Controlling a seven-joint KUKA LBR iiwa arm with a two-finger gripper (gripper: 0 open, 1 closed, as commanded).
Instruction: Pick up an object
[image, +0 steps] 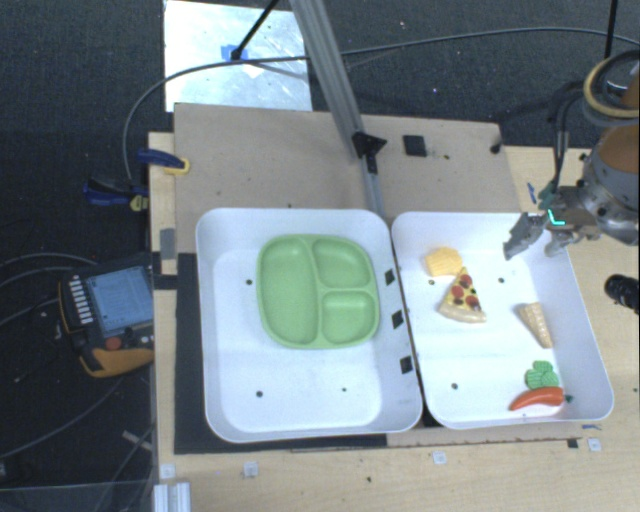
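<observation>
Near edge first: the carrot (537, 399) lies in the lower right corner of the right bin (497, 410), long axis roughly left-right, green top toward the upper left. It's the farthest candidate from the gripper.

Up from that, the cone (537, 324) lies near the bin's right wall, long axis running upper left to lower right. It sits almost straight down the frame from the gripper (535, 236), with clear floor around it.

Left of the cone, mid bin: the pizza slice (462, 298), tip pointing up the frame, crust at the bottom. Just above it, the cheese (444, 262), close to the tip or touching it; can't tell which.

Left bin (230, 400) holds a green plate (318, 292) with three compartments, nothing in them. Not relevant to a pick.

Gripper hangs at the upper right corner of the right bin, over the rim area, arm coming in from the right of the frame. Two dark prongs point down-left and look slightly apart, but at this size I can't tell whether the fingers are apart or together. Nothing visible between them.

Judgement: pick not started. Nearest targets are the cheese and the cone, roughly equal. Cheese lies left and slightly down the frame; cone lies down. I'd take the cone: isolated, and jaws across its narrow width need a wrist turn to match that diagonal axis.
</observation>
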